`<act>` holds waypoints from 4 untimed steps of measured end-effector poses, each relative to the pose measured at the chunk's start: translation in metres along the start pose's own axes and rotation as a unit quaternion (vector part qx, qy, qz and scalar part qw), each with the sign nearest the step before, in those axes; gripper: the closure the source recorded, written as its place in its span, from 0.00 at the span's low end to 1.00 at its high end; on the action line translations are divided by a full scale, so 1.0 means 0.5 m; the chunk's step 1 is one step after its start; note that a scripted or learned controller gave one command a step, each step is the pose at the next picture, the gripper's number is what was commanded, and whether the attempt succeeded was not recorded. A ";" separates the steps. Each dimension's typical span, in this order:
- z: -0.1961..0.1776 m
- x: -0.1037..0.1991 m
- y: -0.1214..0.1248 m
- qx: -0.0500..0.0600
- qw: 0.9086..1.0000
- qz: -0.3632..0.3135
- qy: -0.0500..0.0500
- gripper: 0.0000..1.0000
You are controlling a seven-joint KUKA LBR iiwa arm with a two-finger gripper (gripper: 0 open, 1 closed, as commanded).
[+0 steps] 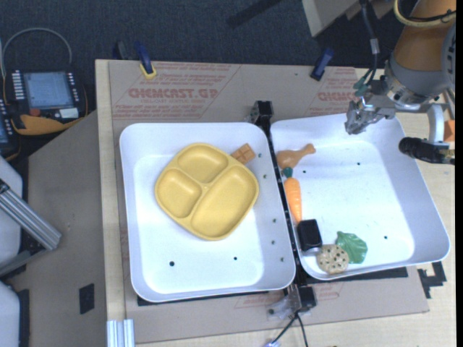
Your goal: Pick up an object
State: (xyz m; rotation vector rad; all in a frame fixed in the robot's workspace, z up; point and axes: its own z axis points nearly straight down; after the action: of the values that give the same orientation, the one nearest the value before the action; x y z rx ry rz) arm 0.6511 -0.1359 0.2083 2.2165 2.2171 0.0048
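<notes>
White plastic bins sit side by side, and the right bin (405, 194) is the one to steer by. Nothing has been lifted yet, as far as I can judge: the gripper (356, 123) hangs over that bin's far left corner, well apart from every item, and whether it is open or closed cannot be told from this slant. Choosing, reaching and lifting all remain. Along the right bin's left wall lie a tan drumstick (295, 155), then an orange carrot (292, 198), then a small black block (309, 233). At its near edge rest a speckled cookie (332, 259) touching a green leaf (354, 246). Left of the right bin, a yellow divided plate (207, 191) fills the left bin (145, 251), a brown waffle piece (243, 152) at its rim.
</notes>
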 end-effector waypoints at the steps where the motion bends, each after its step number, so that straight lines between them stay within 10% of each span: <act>1: -0.045 0.000 0.002 0.001 1.000 0.000 0.000 1.00; 4: -0.059 0.305 -0.087 0.004 1.000 -0.003 0.002 1.00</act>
State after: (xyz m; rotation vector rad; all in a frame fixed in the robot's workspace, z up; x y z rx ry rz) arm 0.6075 0.0166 0.2371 2.2175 2.2295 -0.0003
